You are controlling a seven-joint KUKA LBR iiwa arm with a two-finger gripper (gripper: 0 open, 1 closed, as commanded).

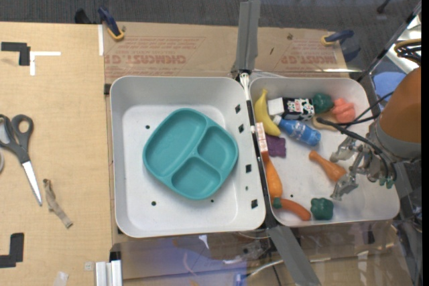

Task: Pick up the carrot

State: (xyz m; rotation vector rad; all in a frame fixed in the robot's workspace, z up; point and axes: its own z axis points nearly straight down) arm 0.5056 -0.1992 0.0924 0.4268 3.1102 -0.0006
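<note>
The approach step looks to be in hand: the end effector (353,174), fingers apart and holding nothing, hovers in the right bin (375,211) just beside the carrot (326,165), so next it should centre and descend

The arm (409,117) is cut off at the right edge. The scissors (19,144) run past the left edge. Whether the tool (348,174) is closed cannot be told.
</note>
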